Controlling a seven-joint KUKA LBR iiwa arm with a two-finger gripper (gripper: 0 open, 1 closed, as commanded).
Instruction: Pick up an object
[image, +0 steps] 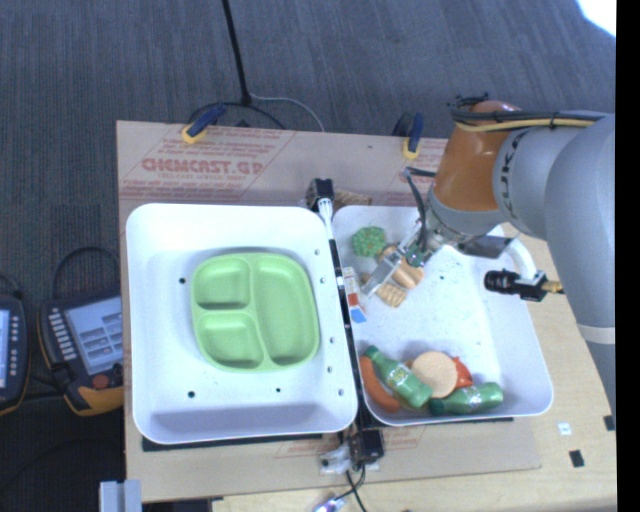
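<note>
In the right bin my gripper reaches down at the back left, right over a tan waffle-like piece on the bin floor. A green broccoli floret lies just left of the gripper. Along the bin's front edge sit a green bottle, a second green bottle, a tan bun, an orange carrot and a red piece. Whether the waffle piece is between the fingers is hidden by the gripper body.
The left bin holds a light green divided plate. A small red and blue item lies by the wall between the bins. The right bin's middle floor is bare. Clamps hold the cardboard at the back.
</note>
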